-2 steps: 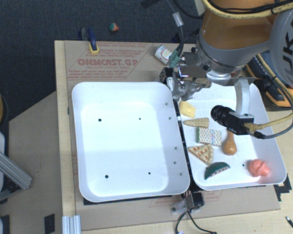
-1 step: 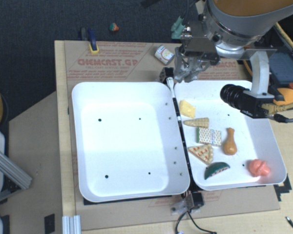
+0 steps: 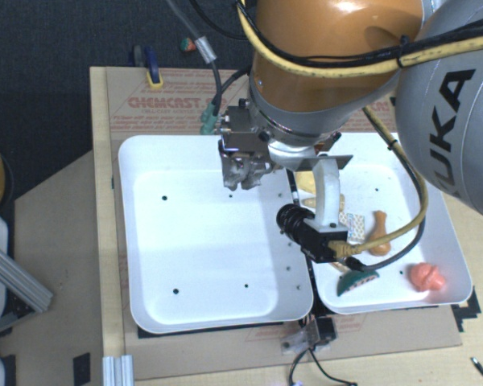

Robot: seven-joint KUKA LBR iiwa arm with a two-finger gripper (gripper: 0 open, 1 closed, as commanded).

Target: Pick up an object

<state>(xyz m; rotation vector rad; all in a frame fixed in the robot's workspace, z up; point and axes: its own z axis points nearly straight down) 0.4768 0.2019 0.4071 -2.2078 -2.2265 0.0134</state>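
Fingers (image 3: 232,180) on the gripper (image 3: 241,177) hang apart, holding nothing, over the left bin's (image 3: 201,248) far edge, while the pink toy (image 3: 427,277) lies in the right bin's (image 3: 402,191) near corner, so closing here would likely grab only air.

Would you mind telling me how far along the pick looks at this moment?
Nothing looks picked yet. The gripper hangs over the left bin with no object visible between its fingers. The candidates lie in the right bin: a pink object, a tan piece, a green item. Reaching, grasping and lifting one of them all remain.
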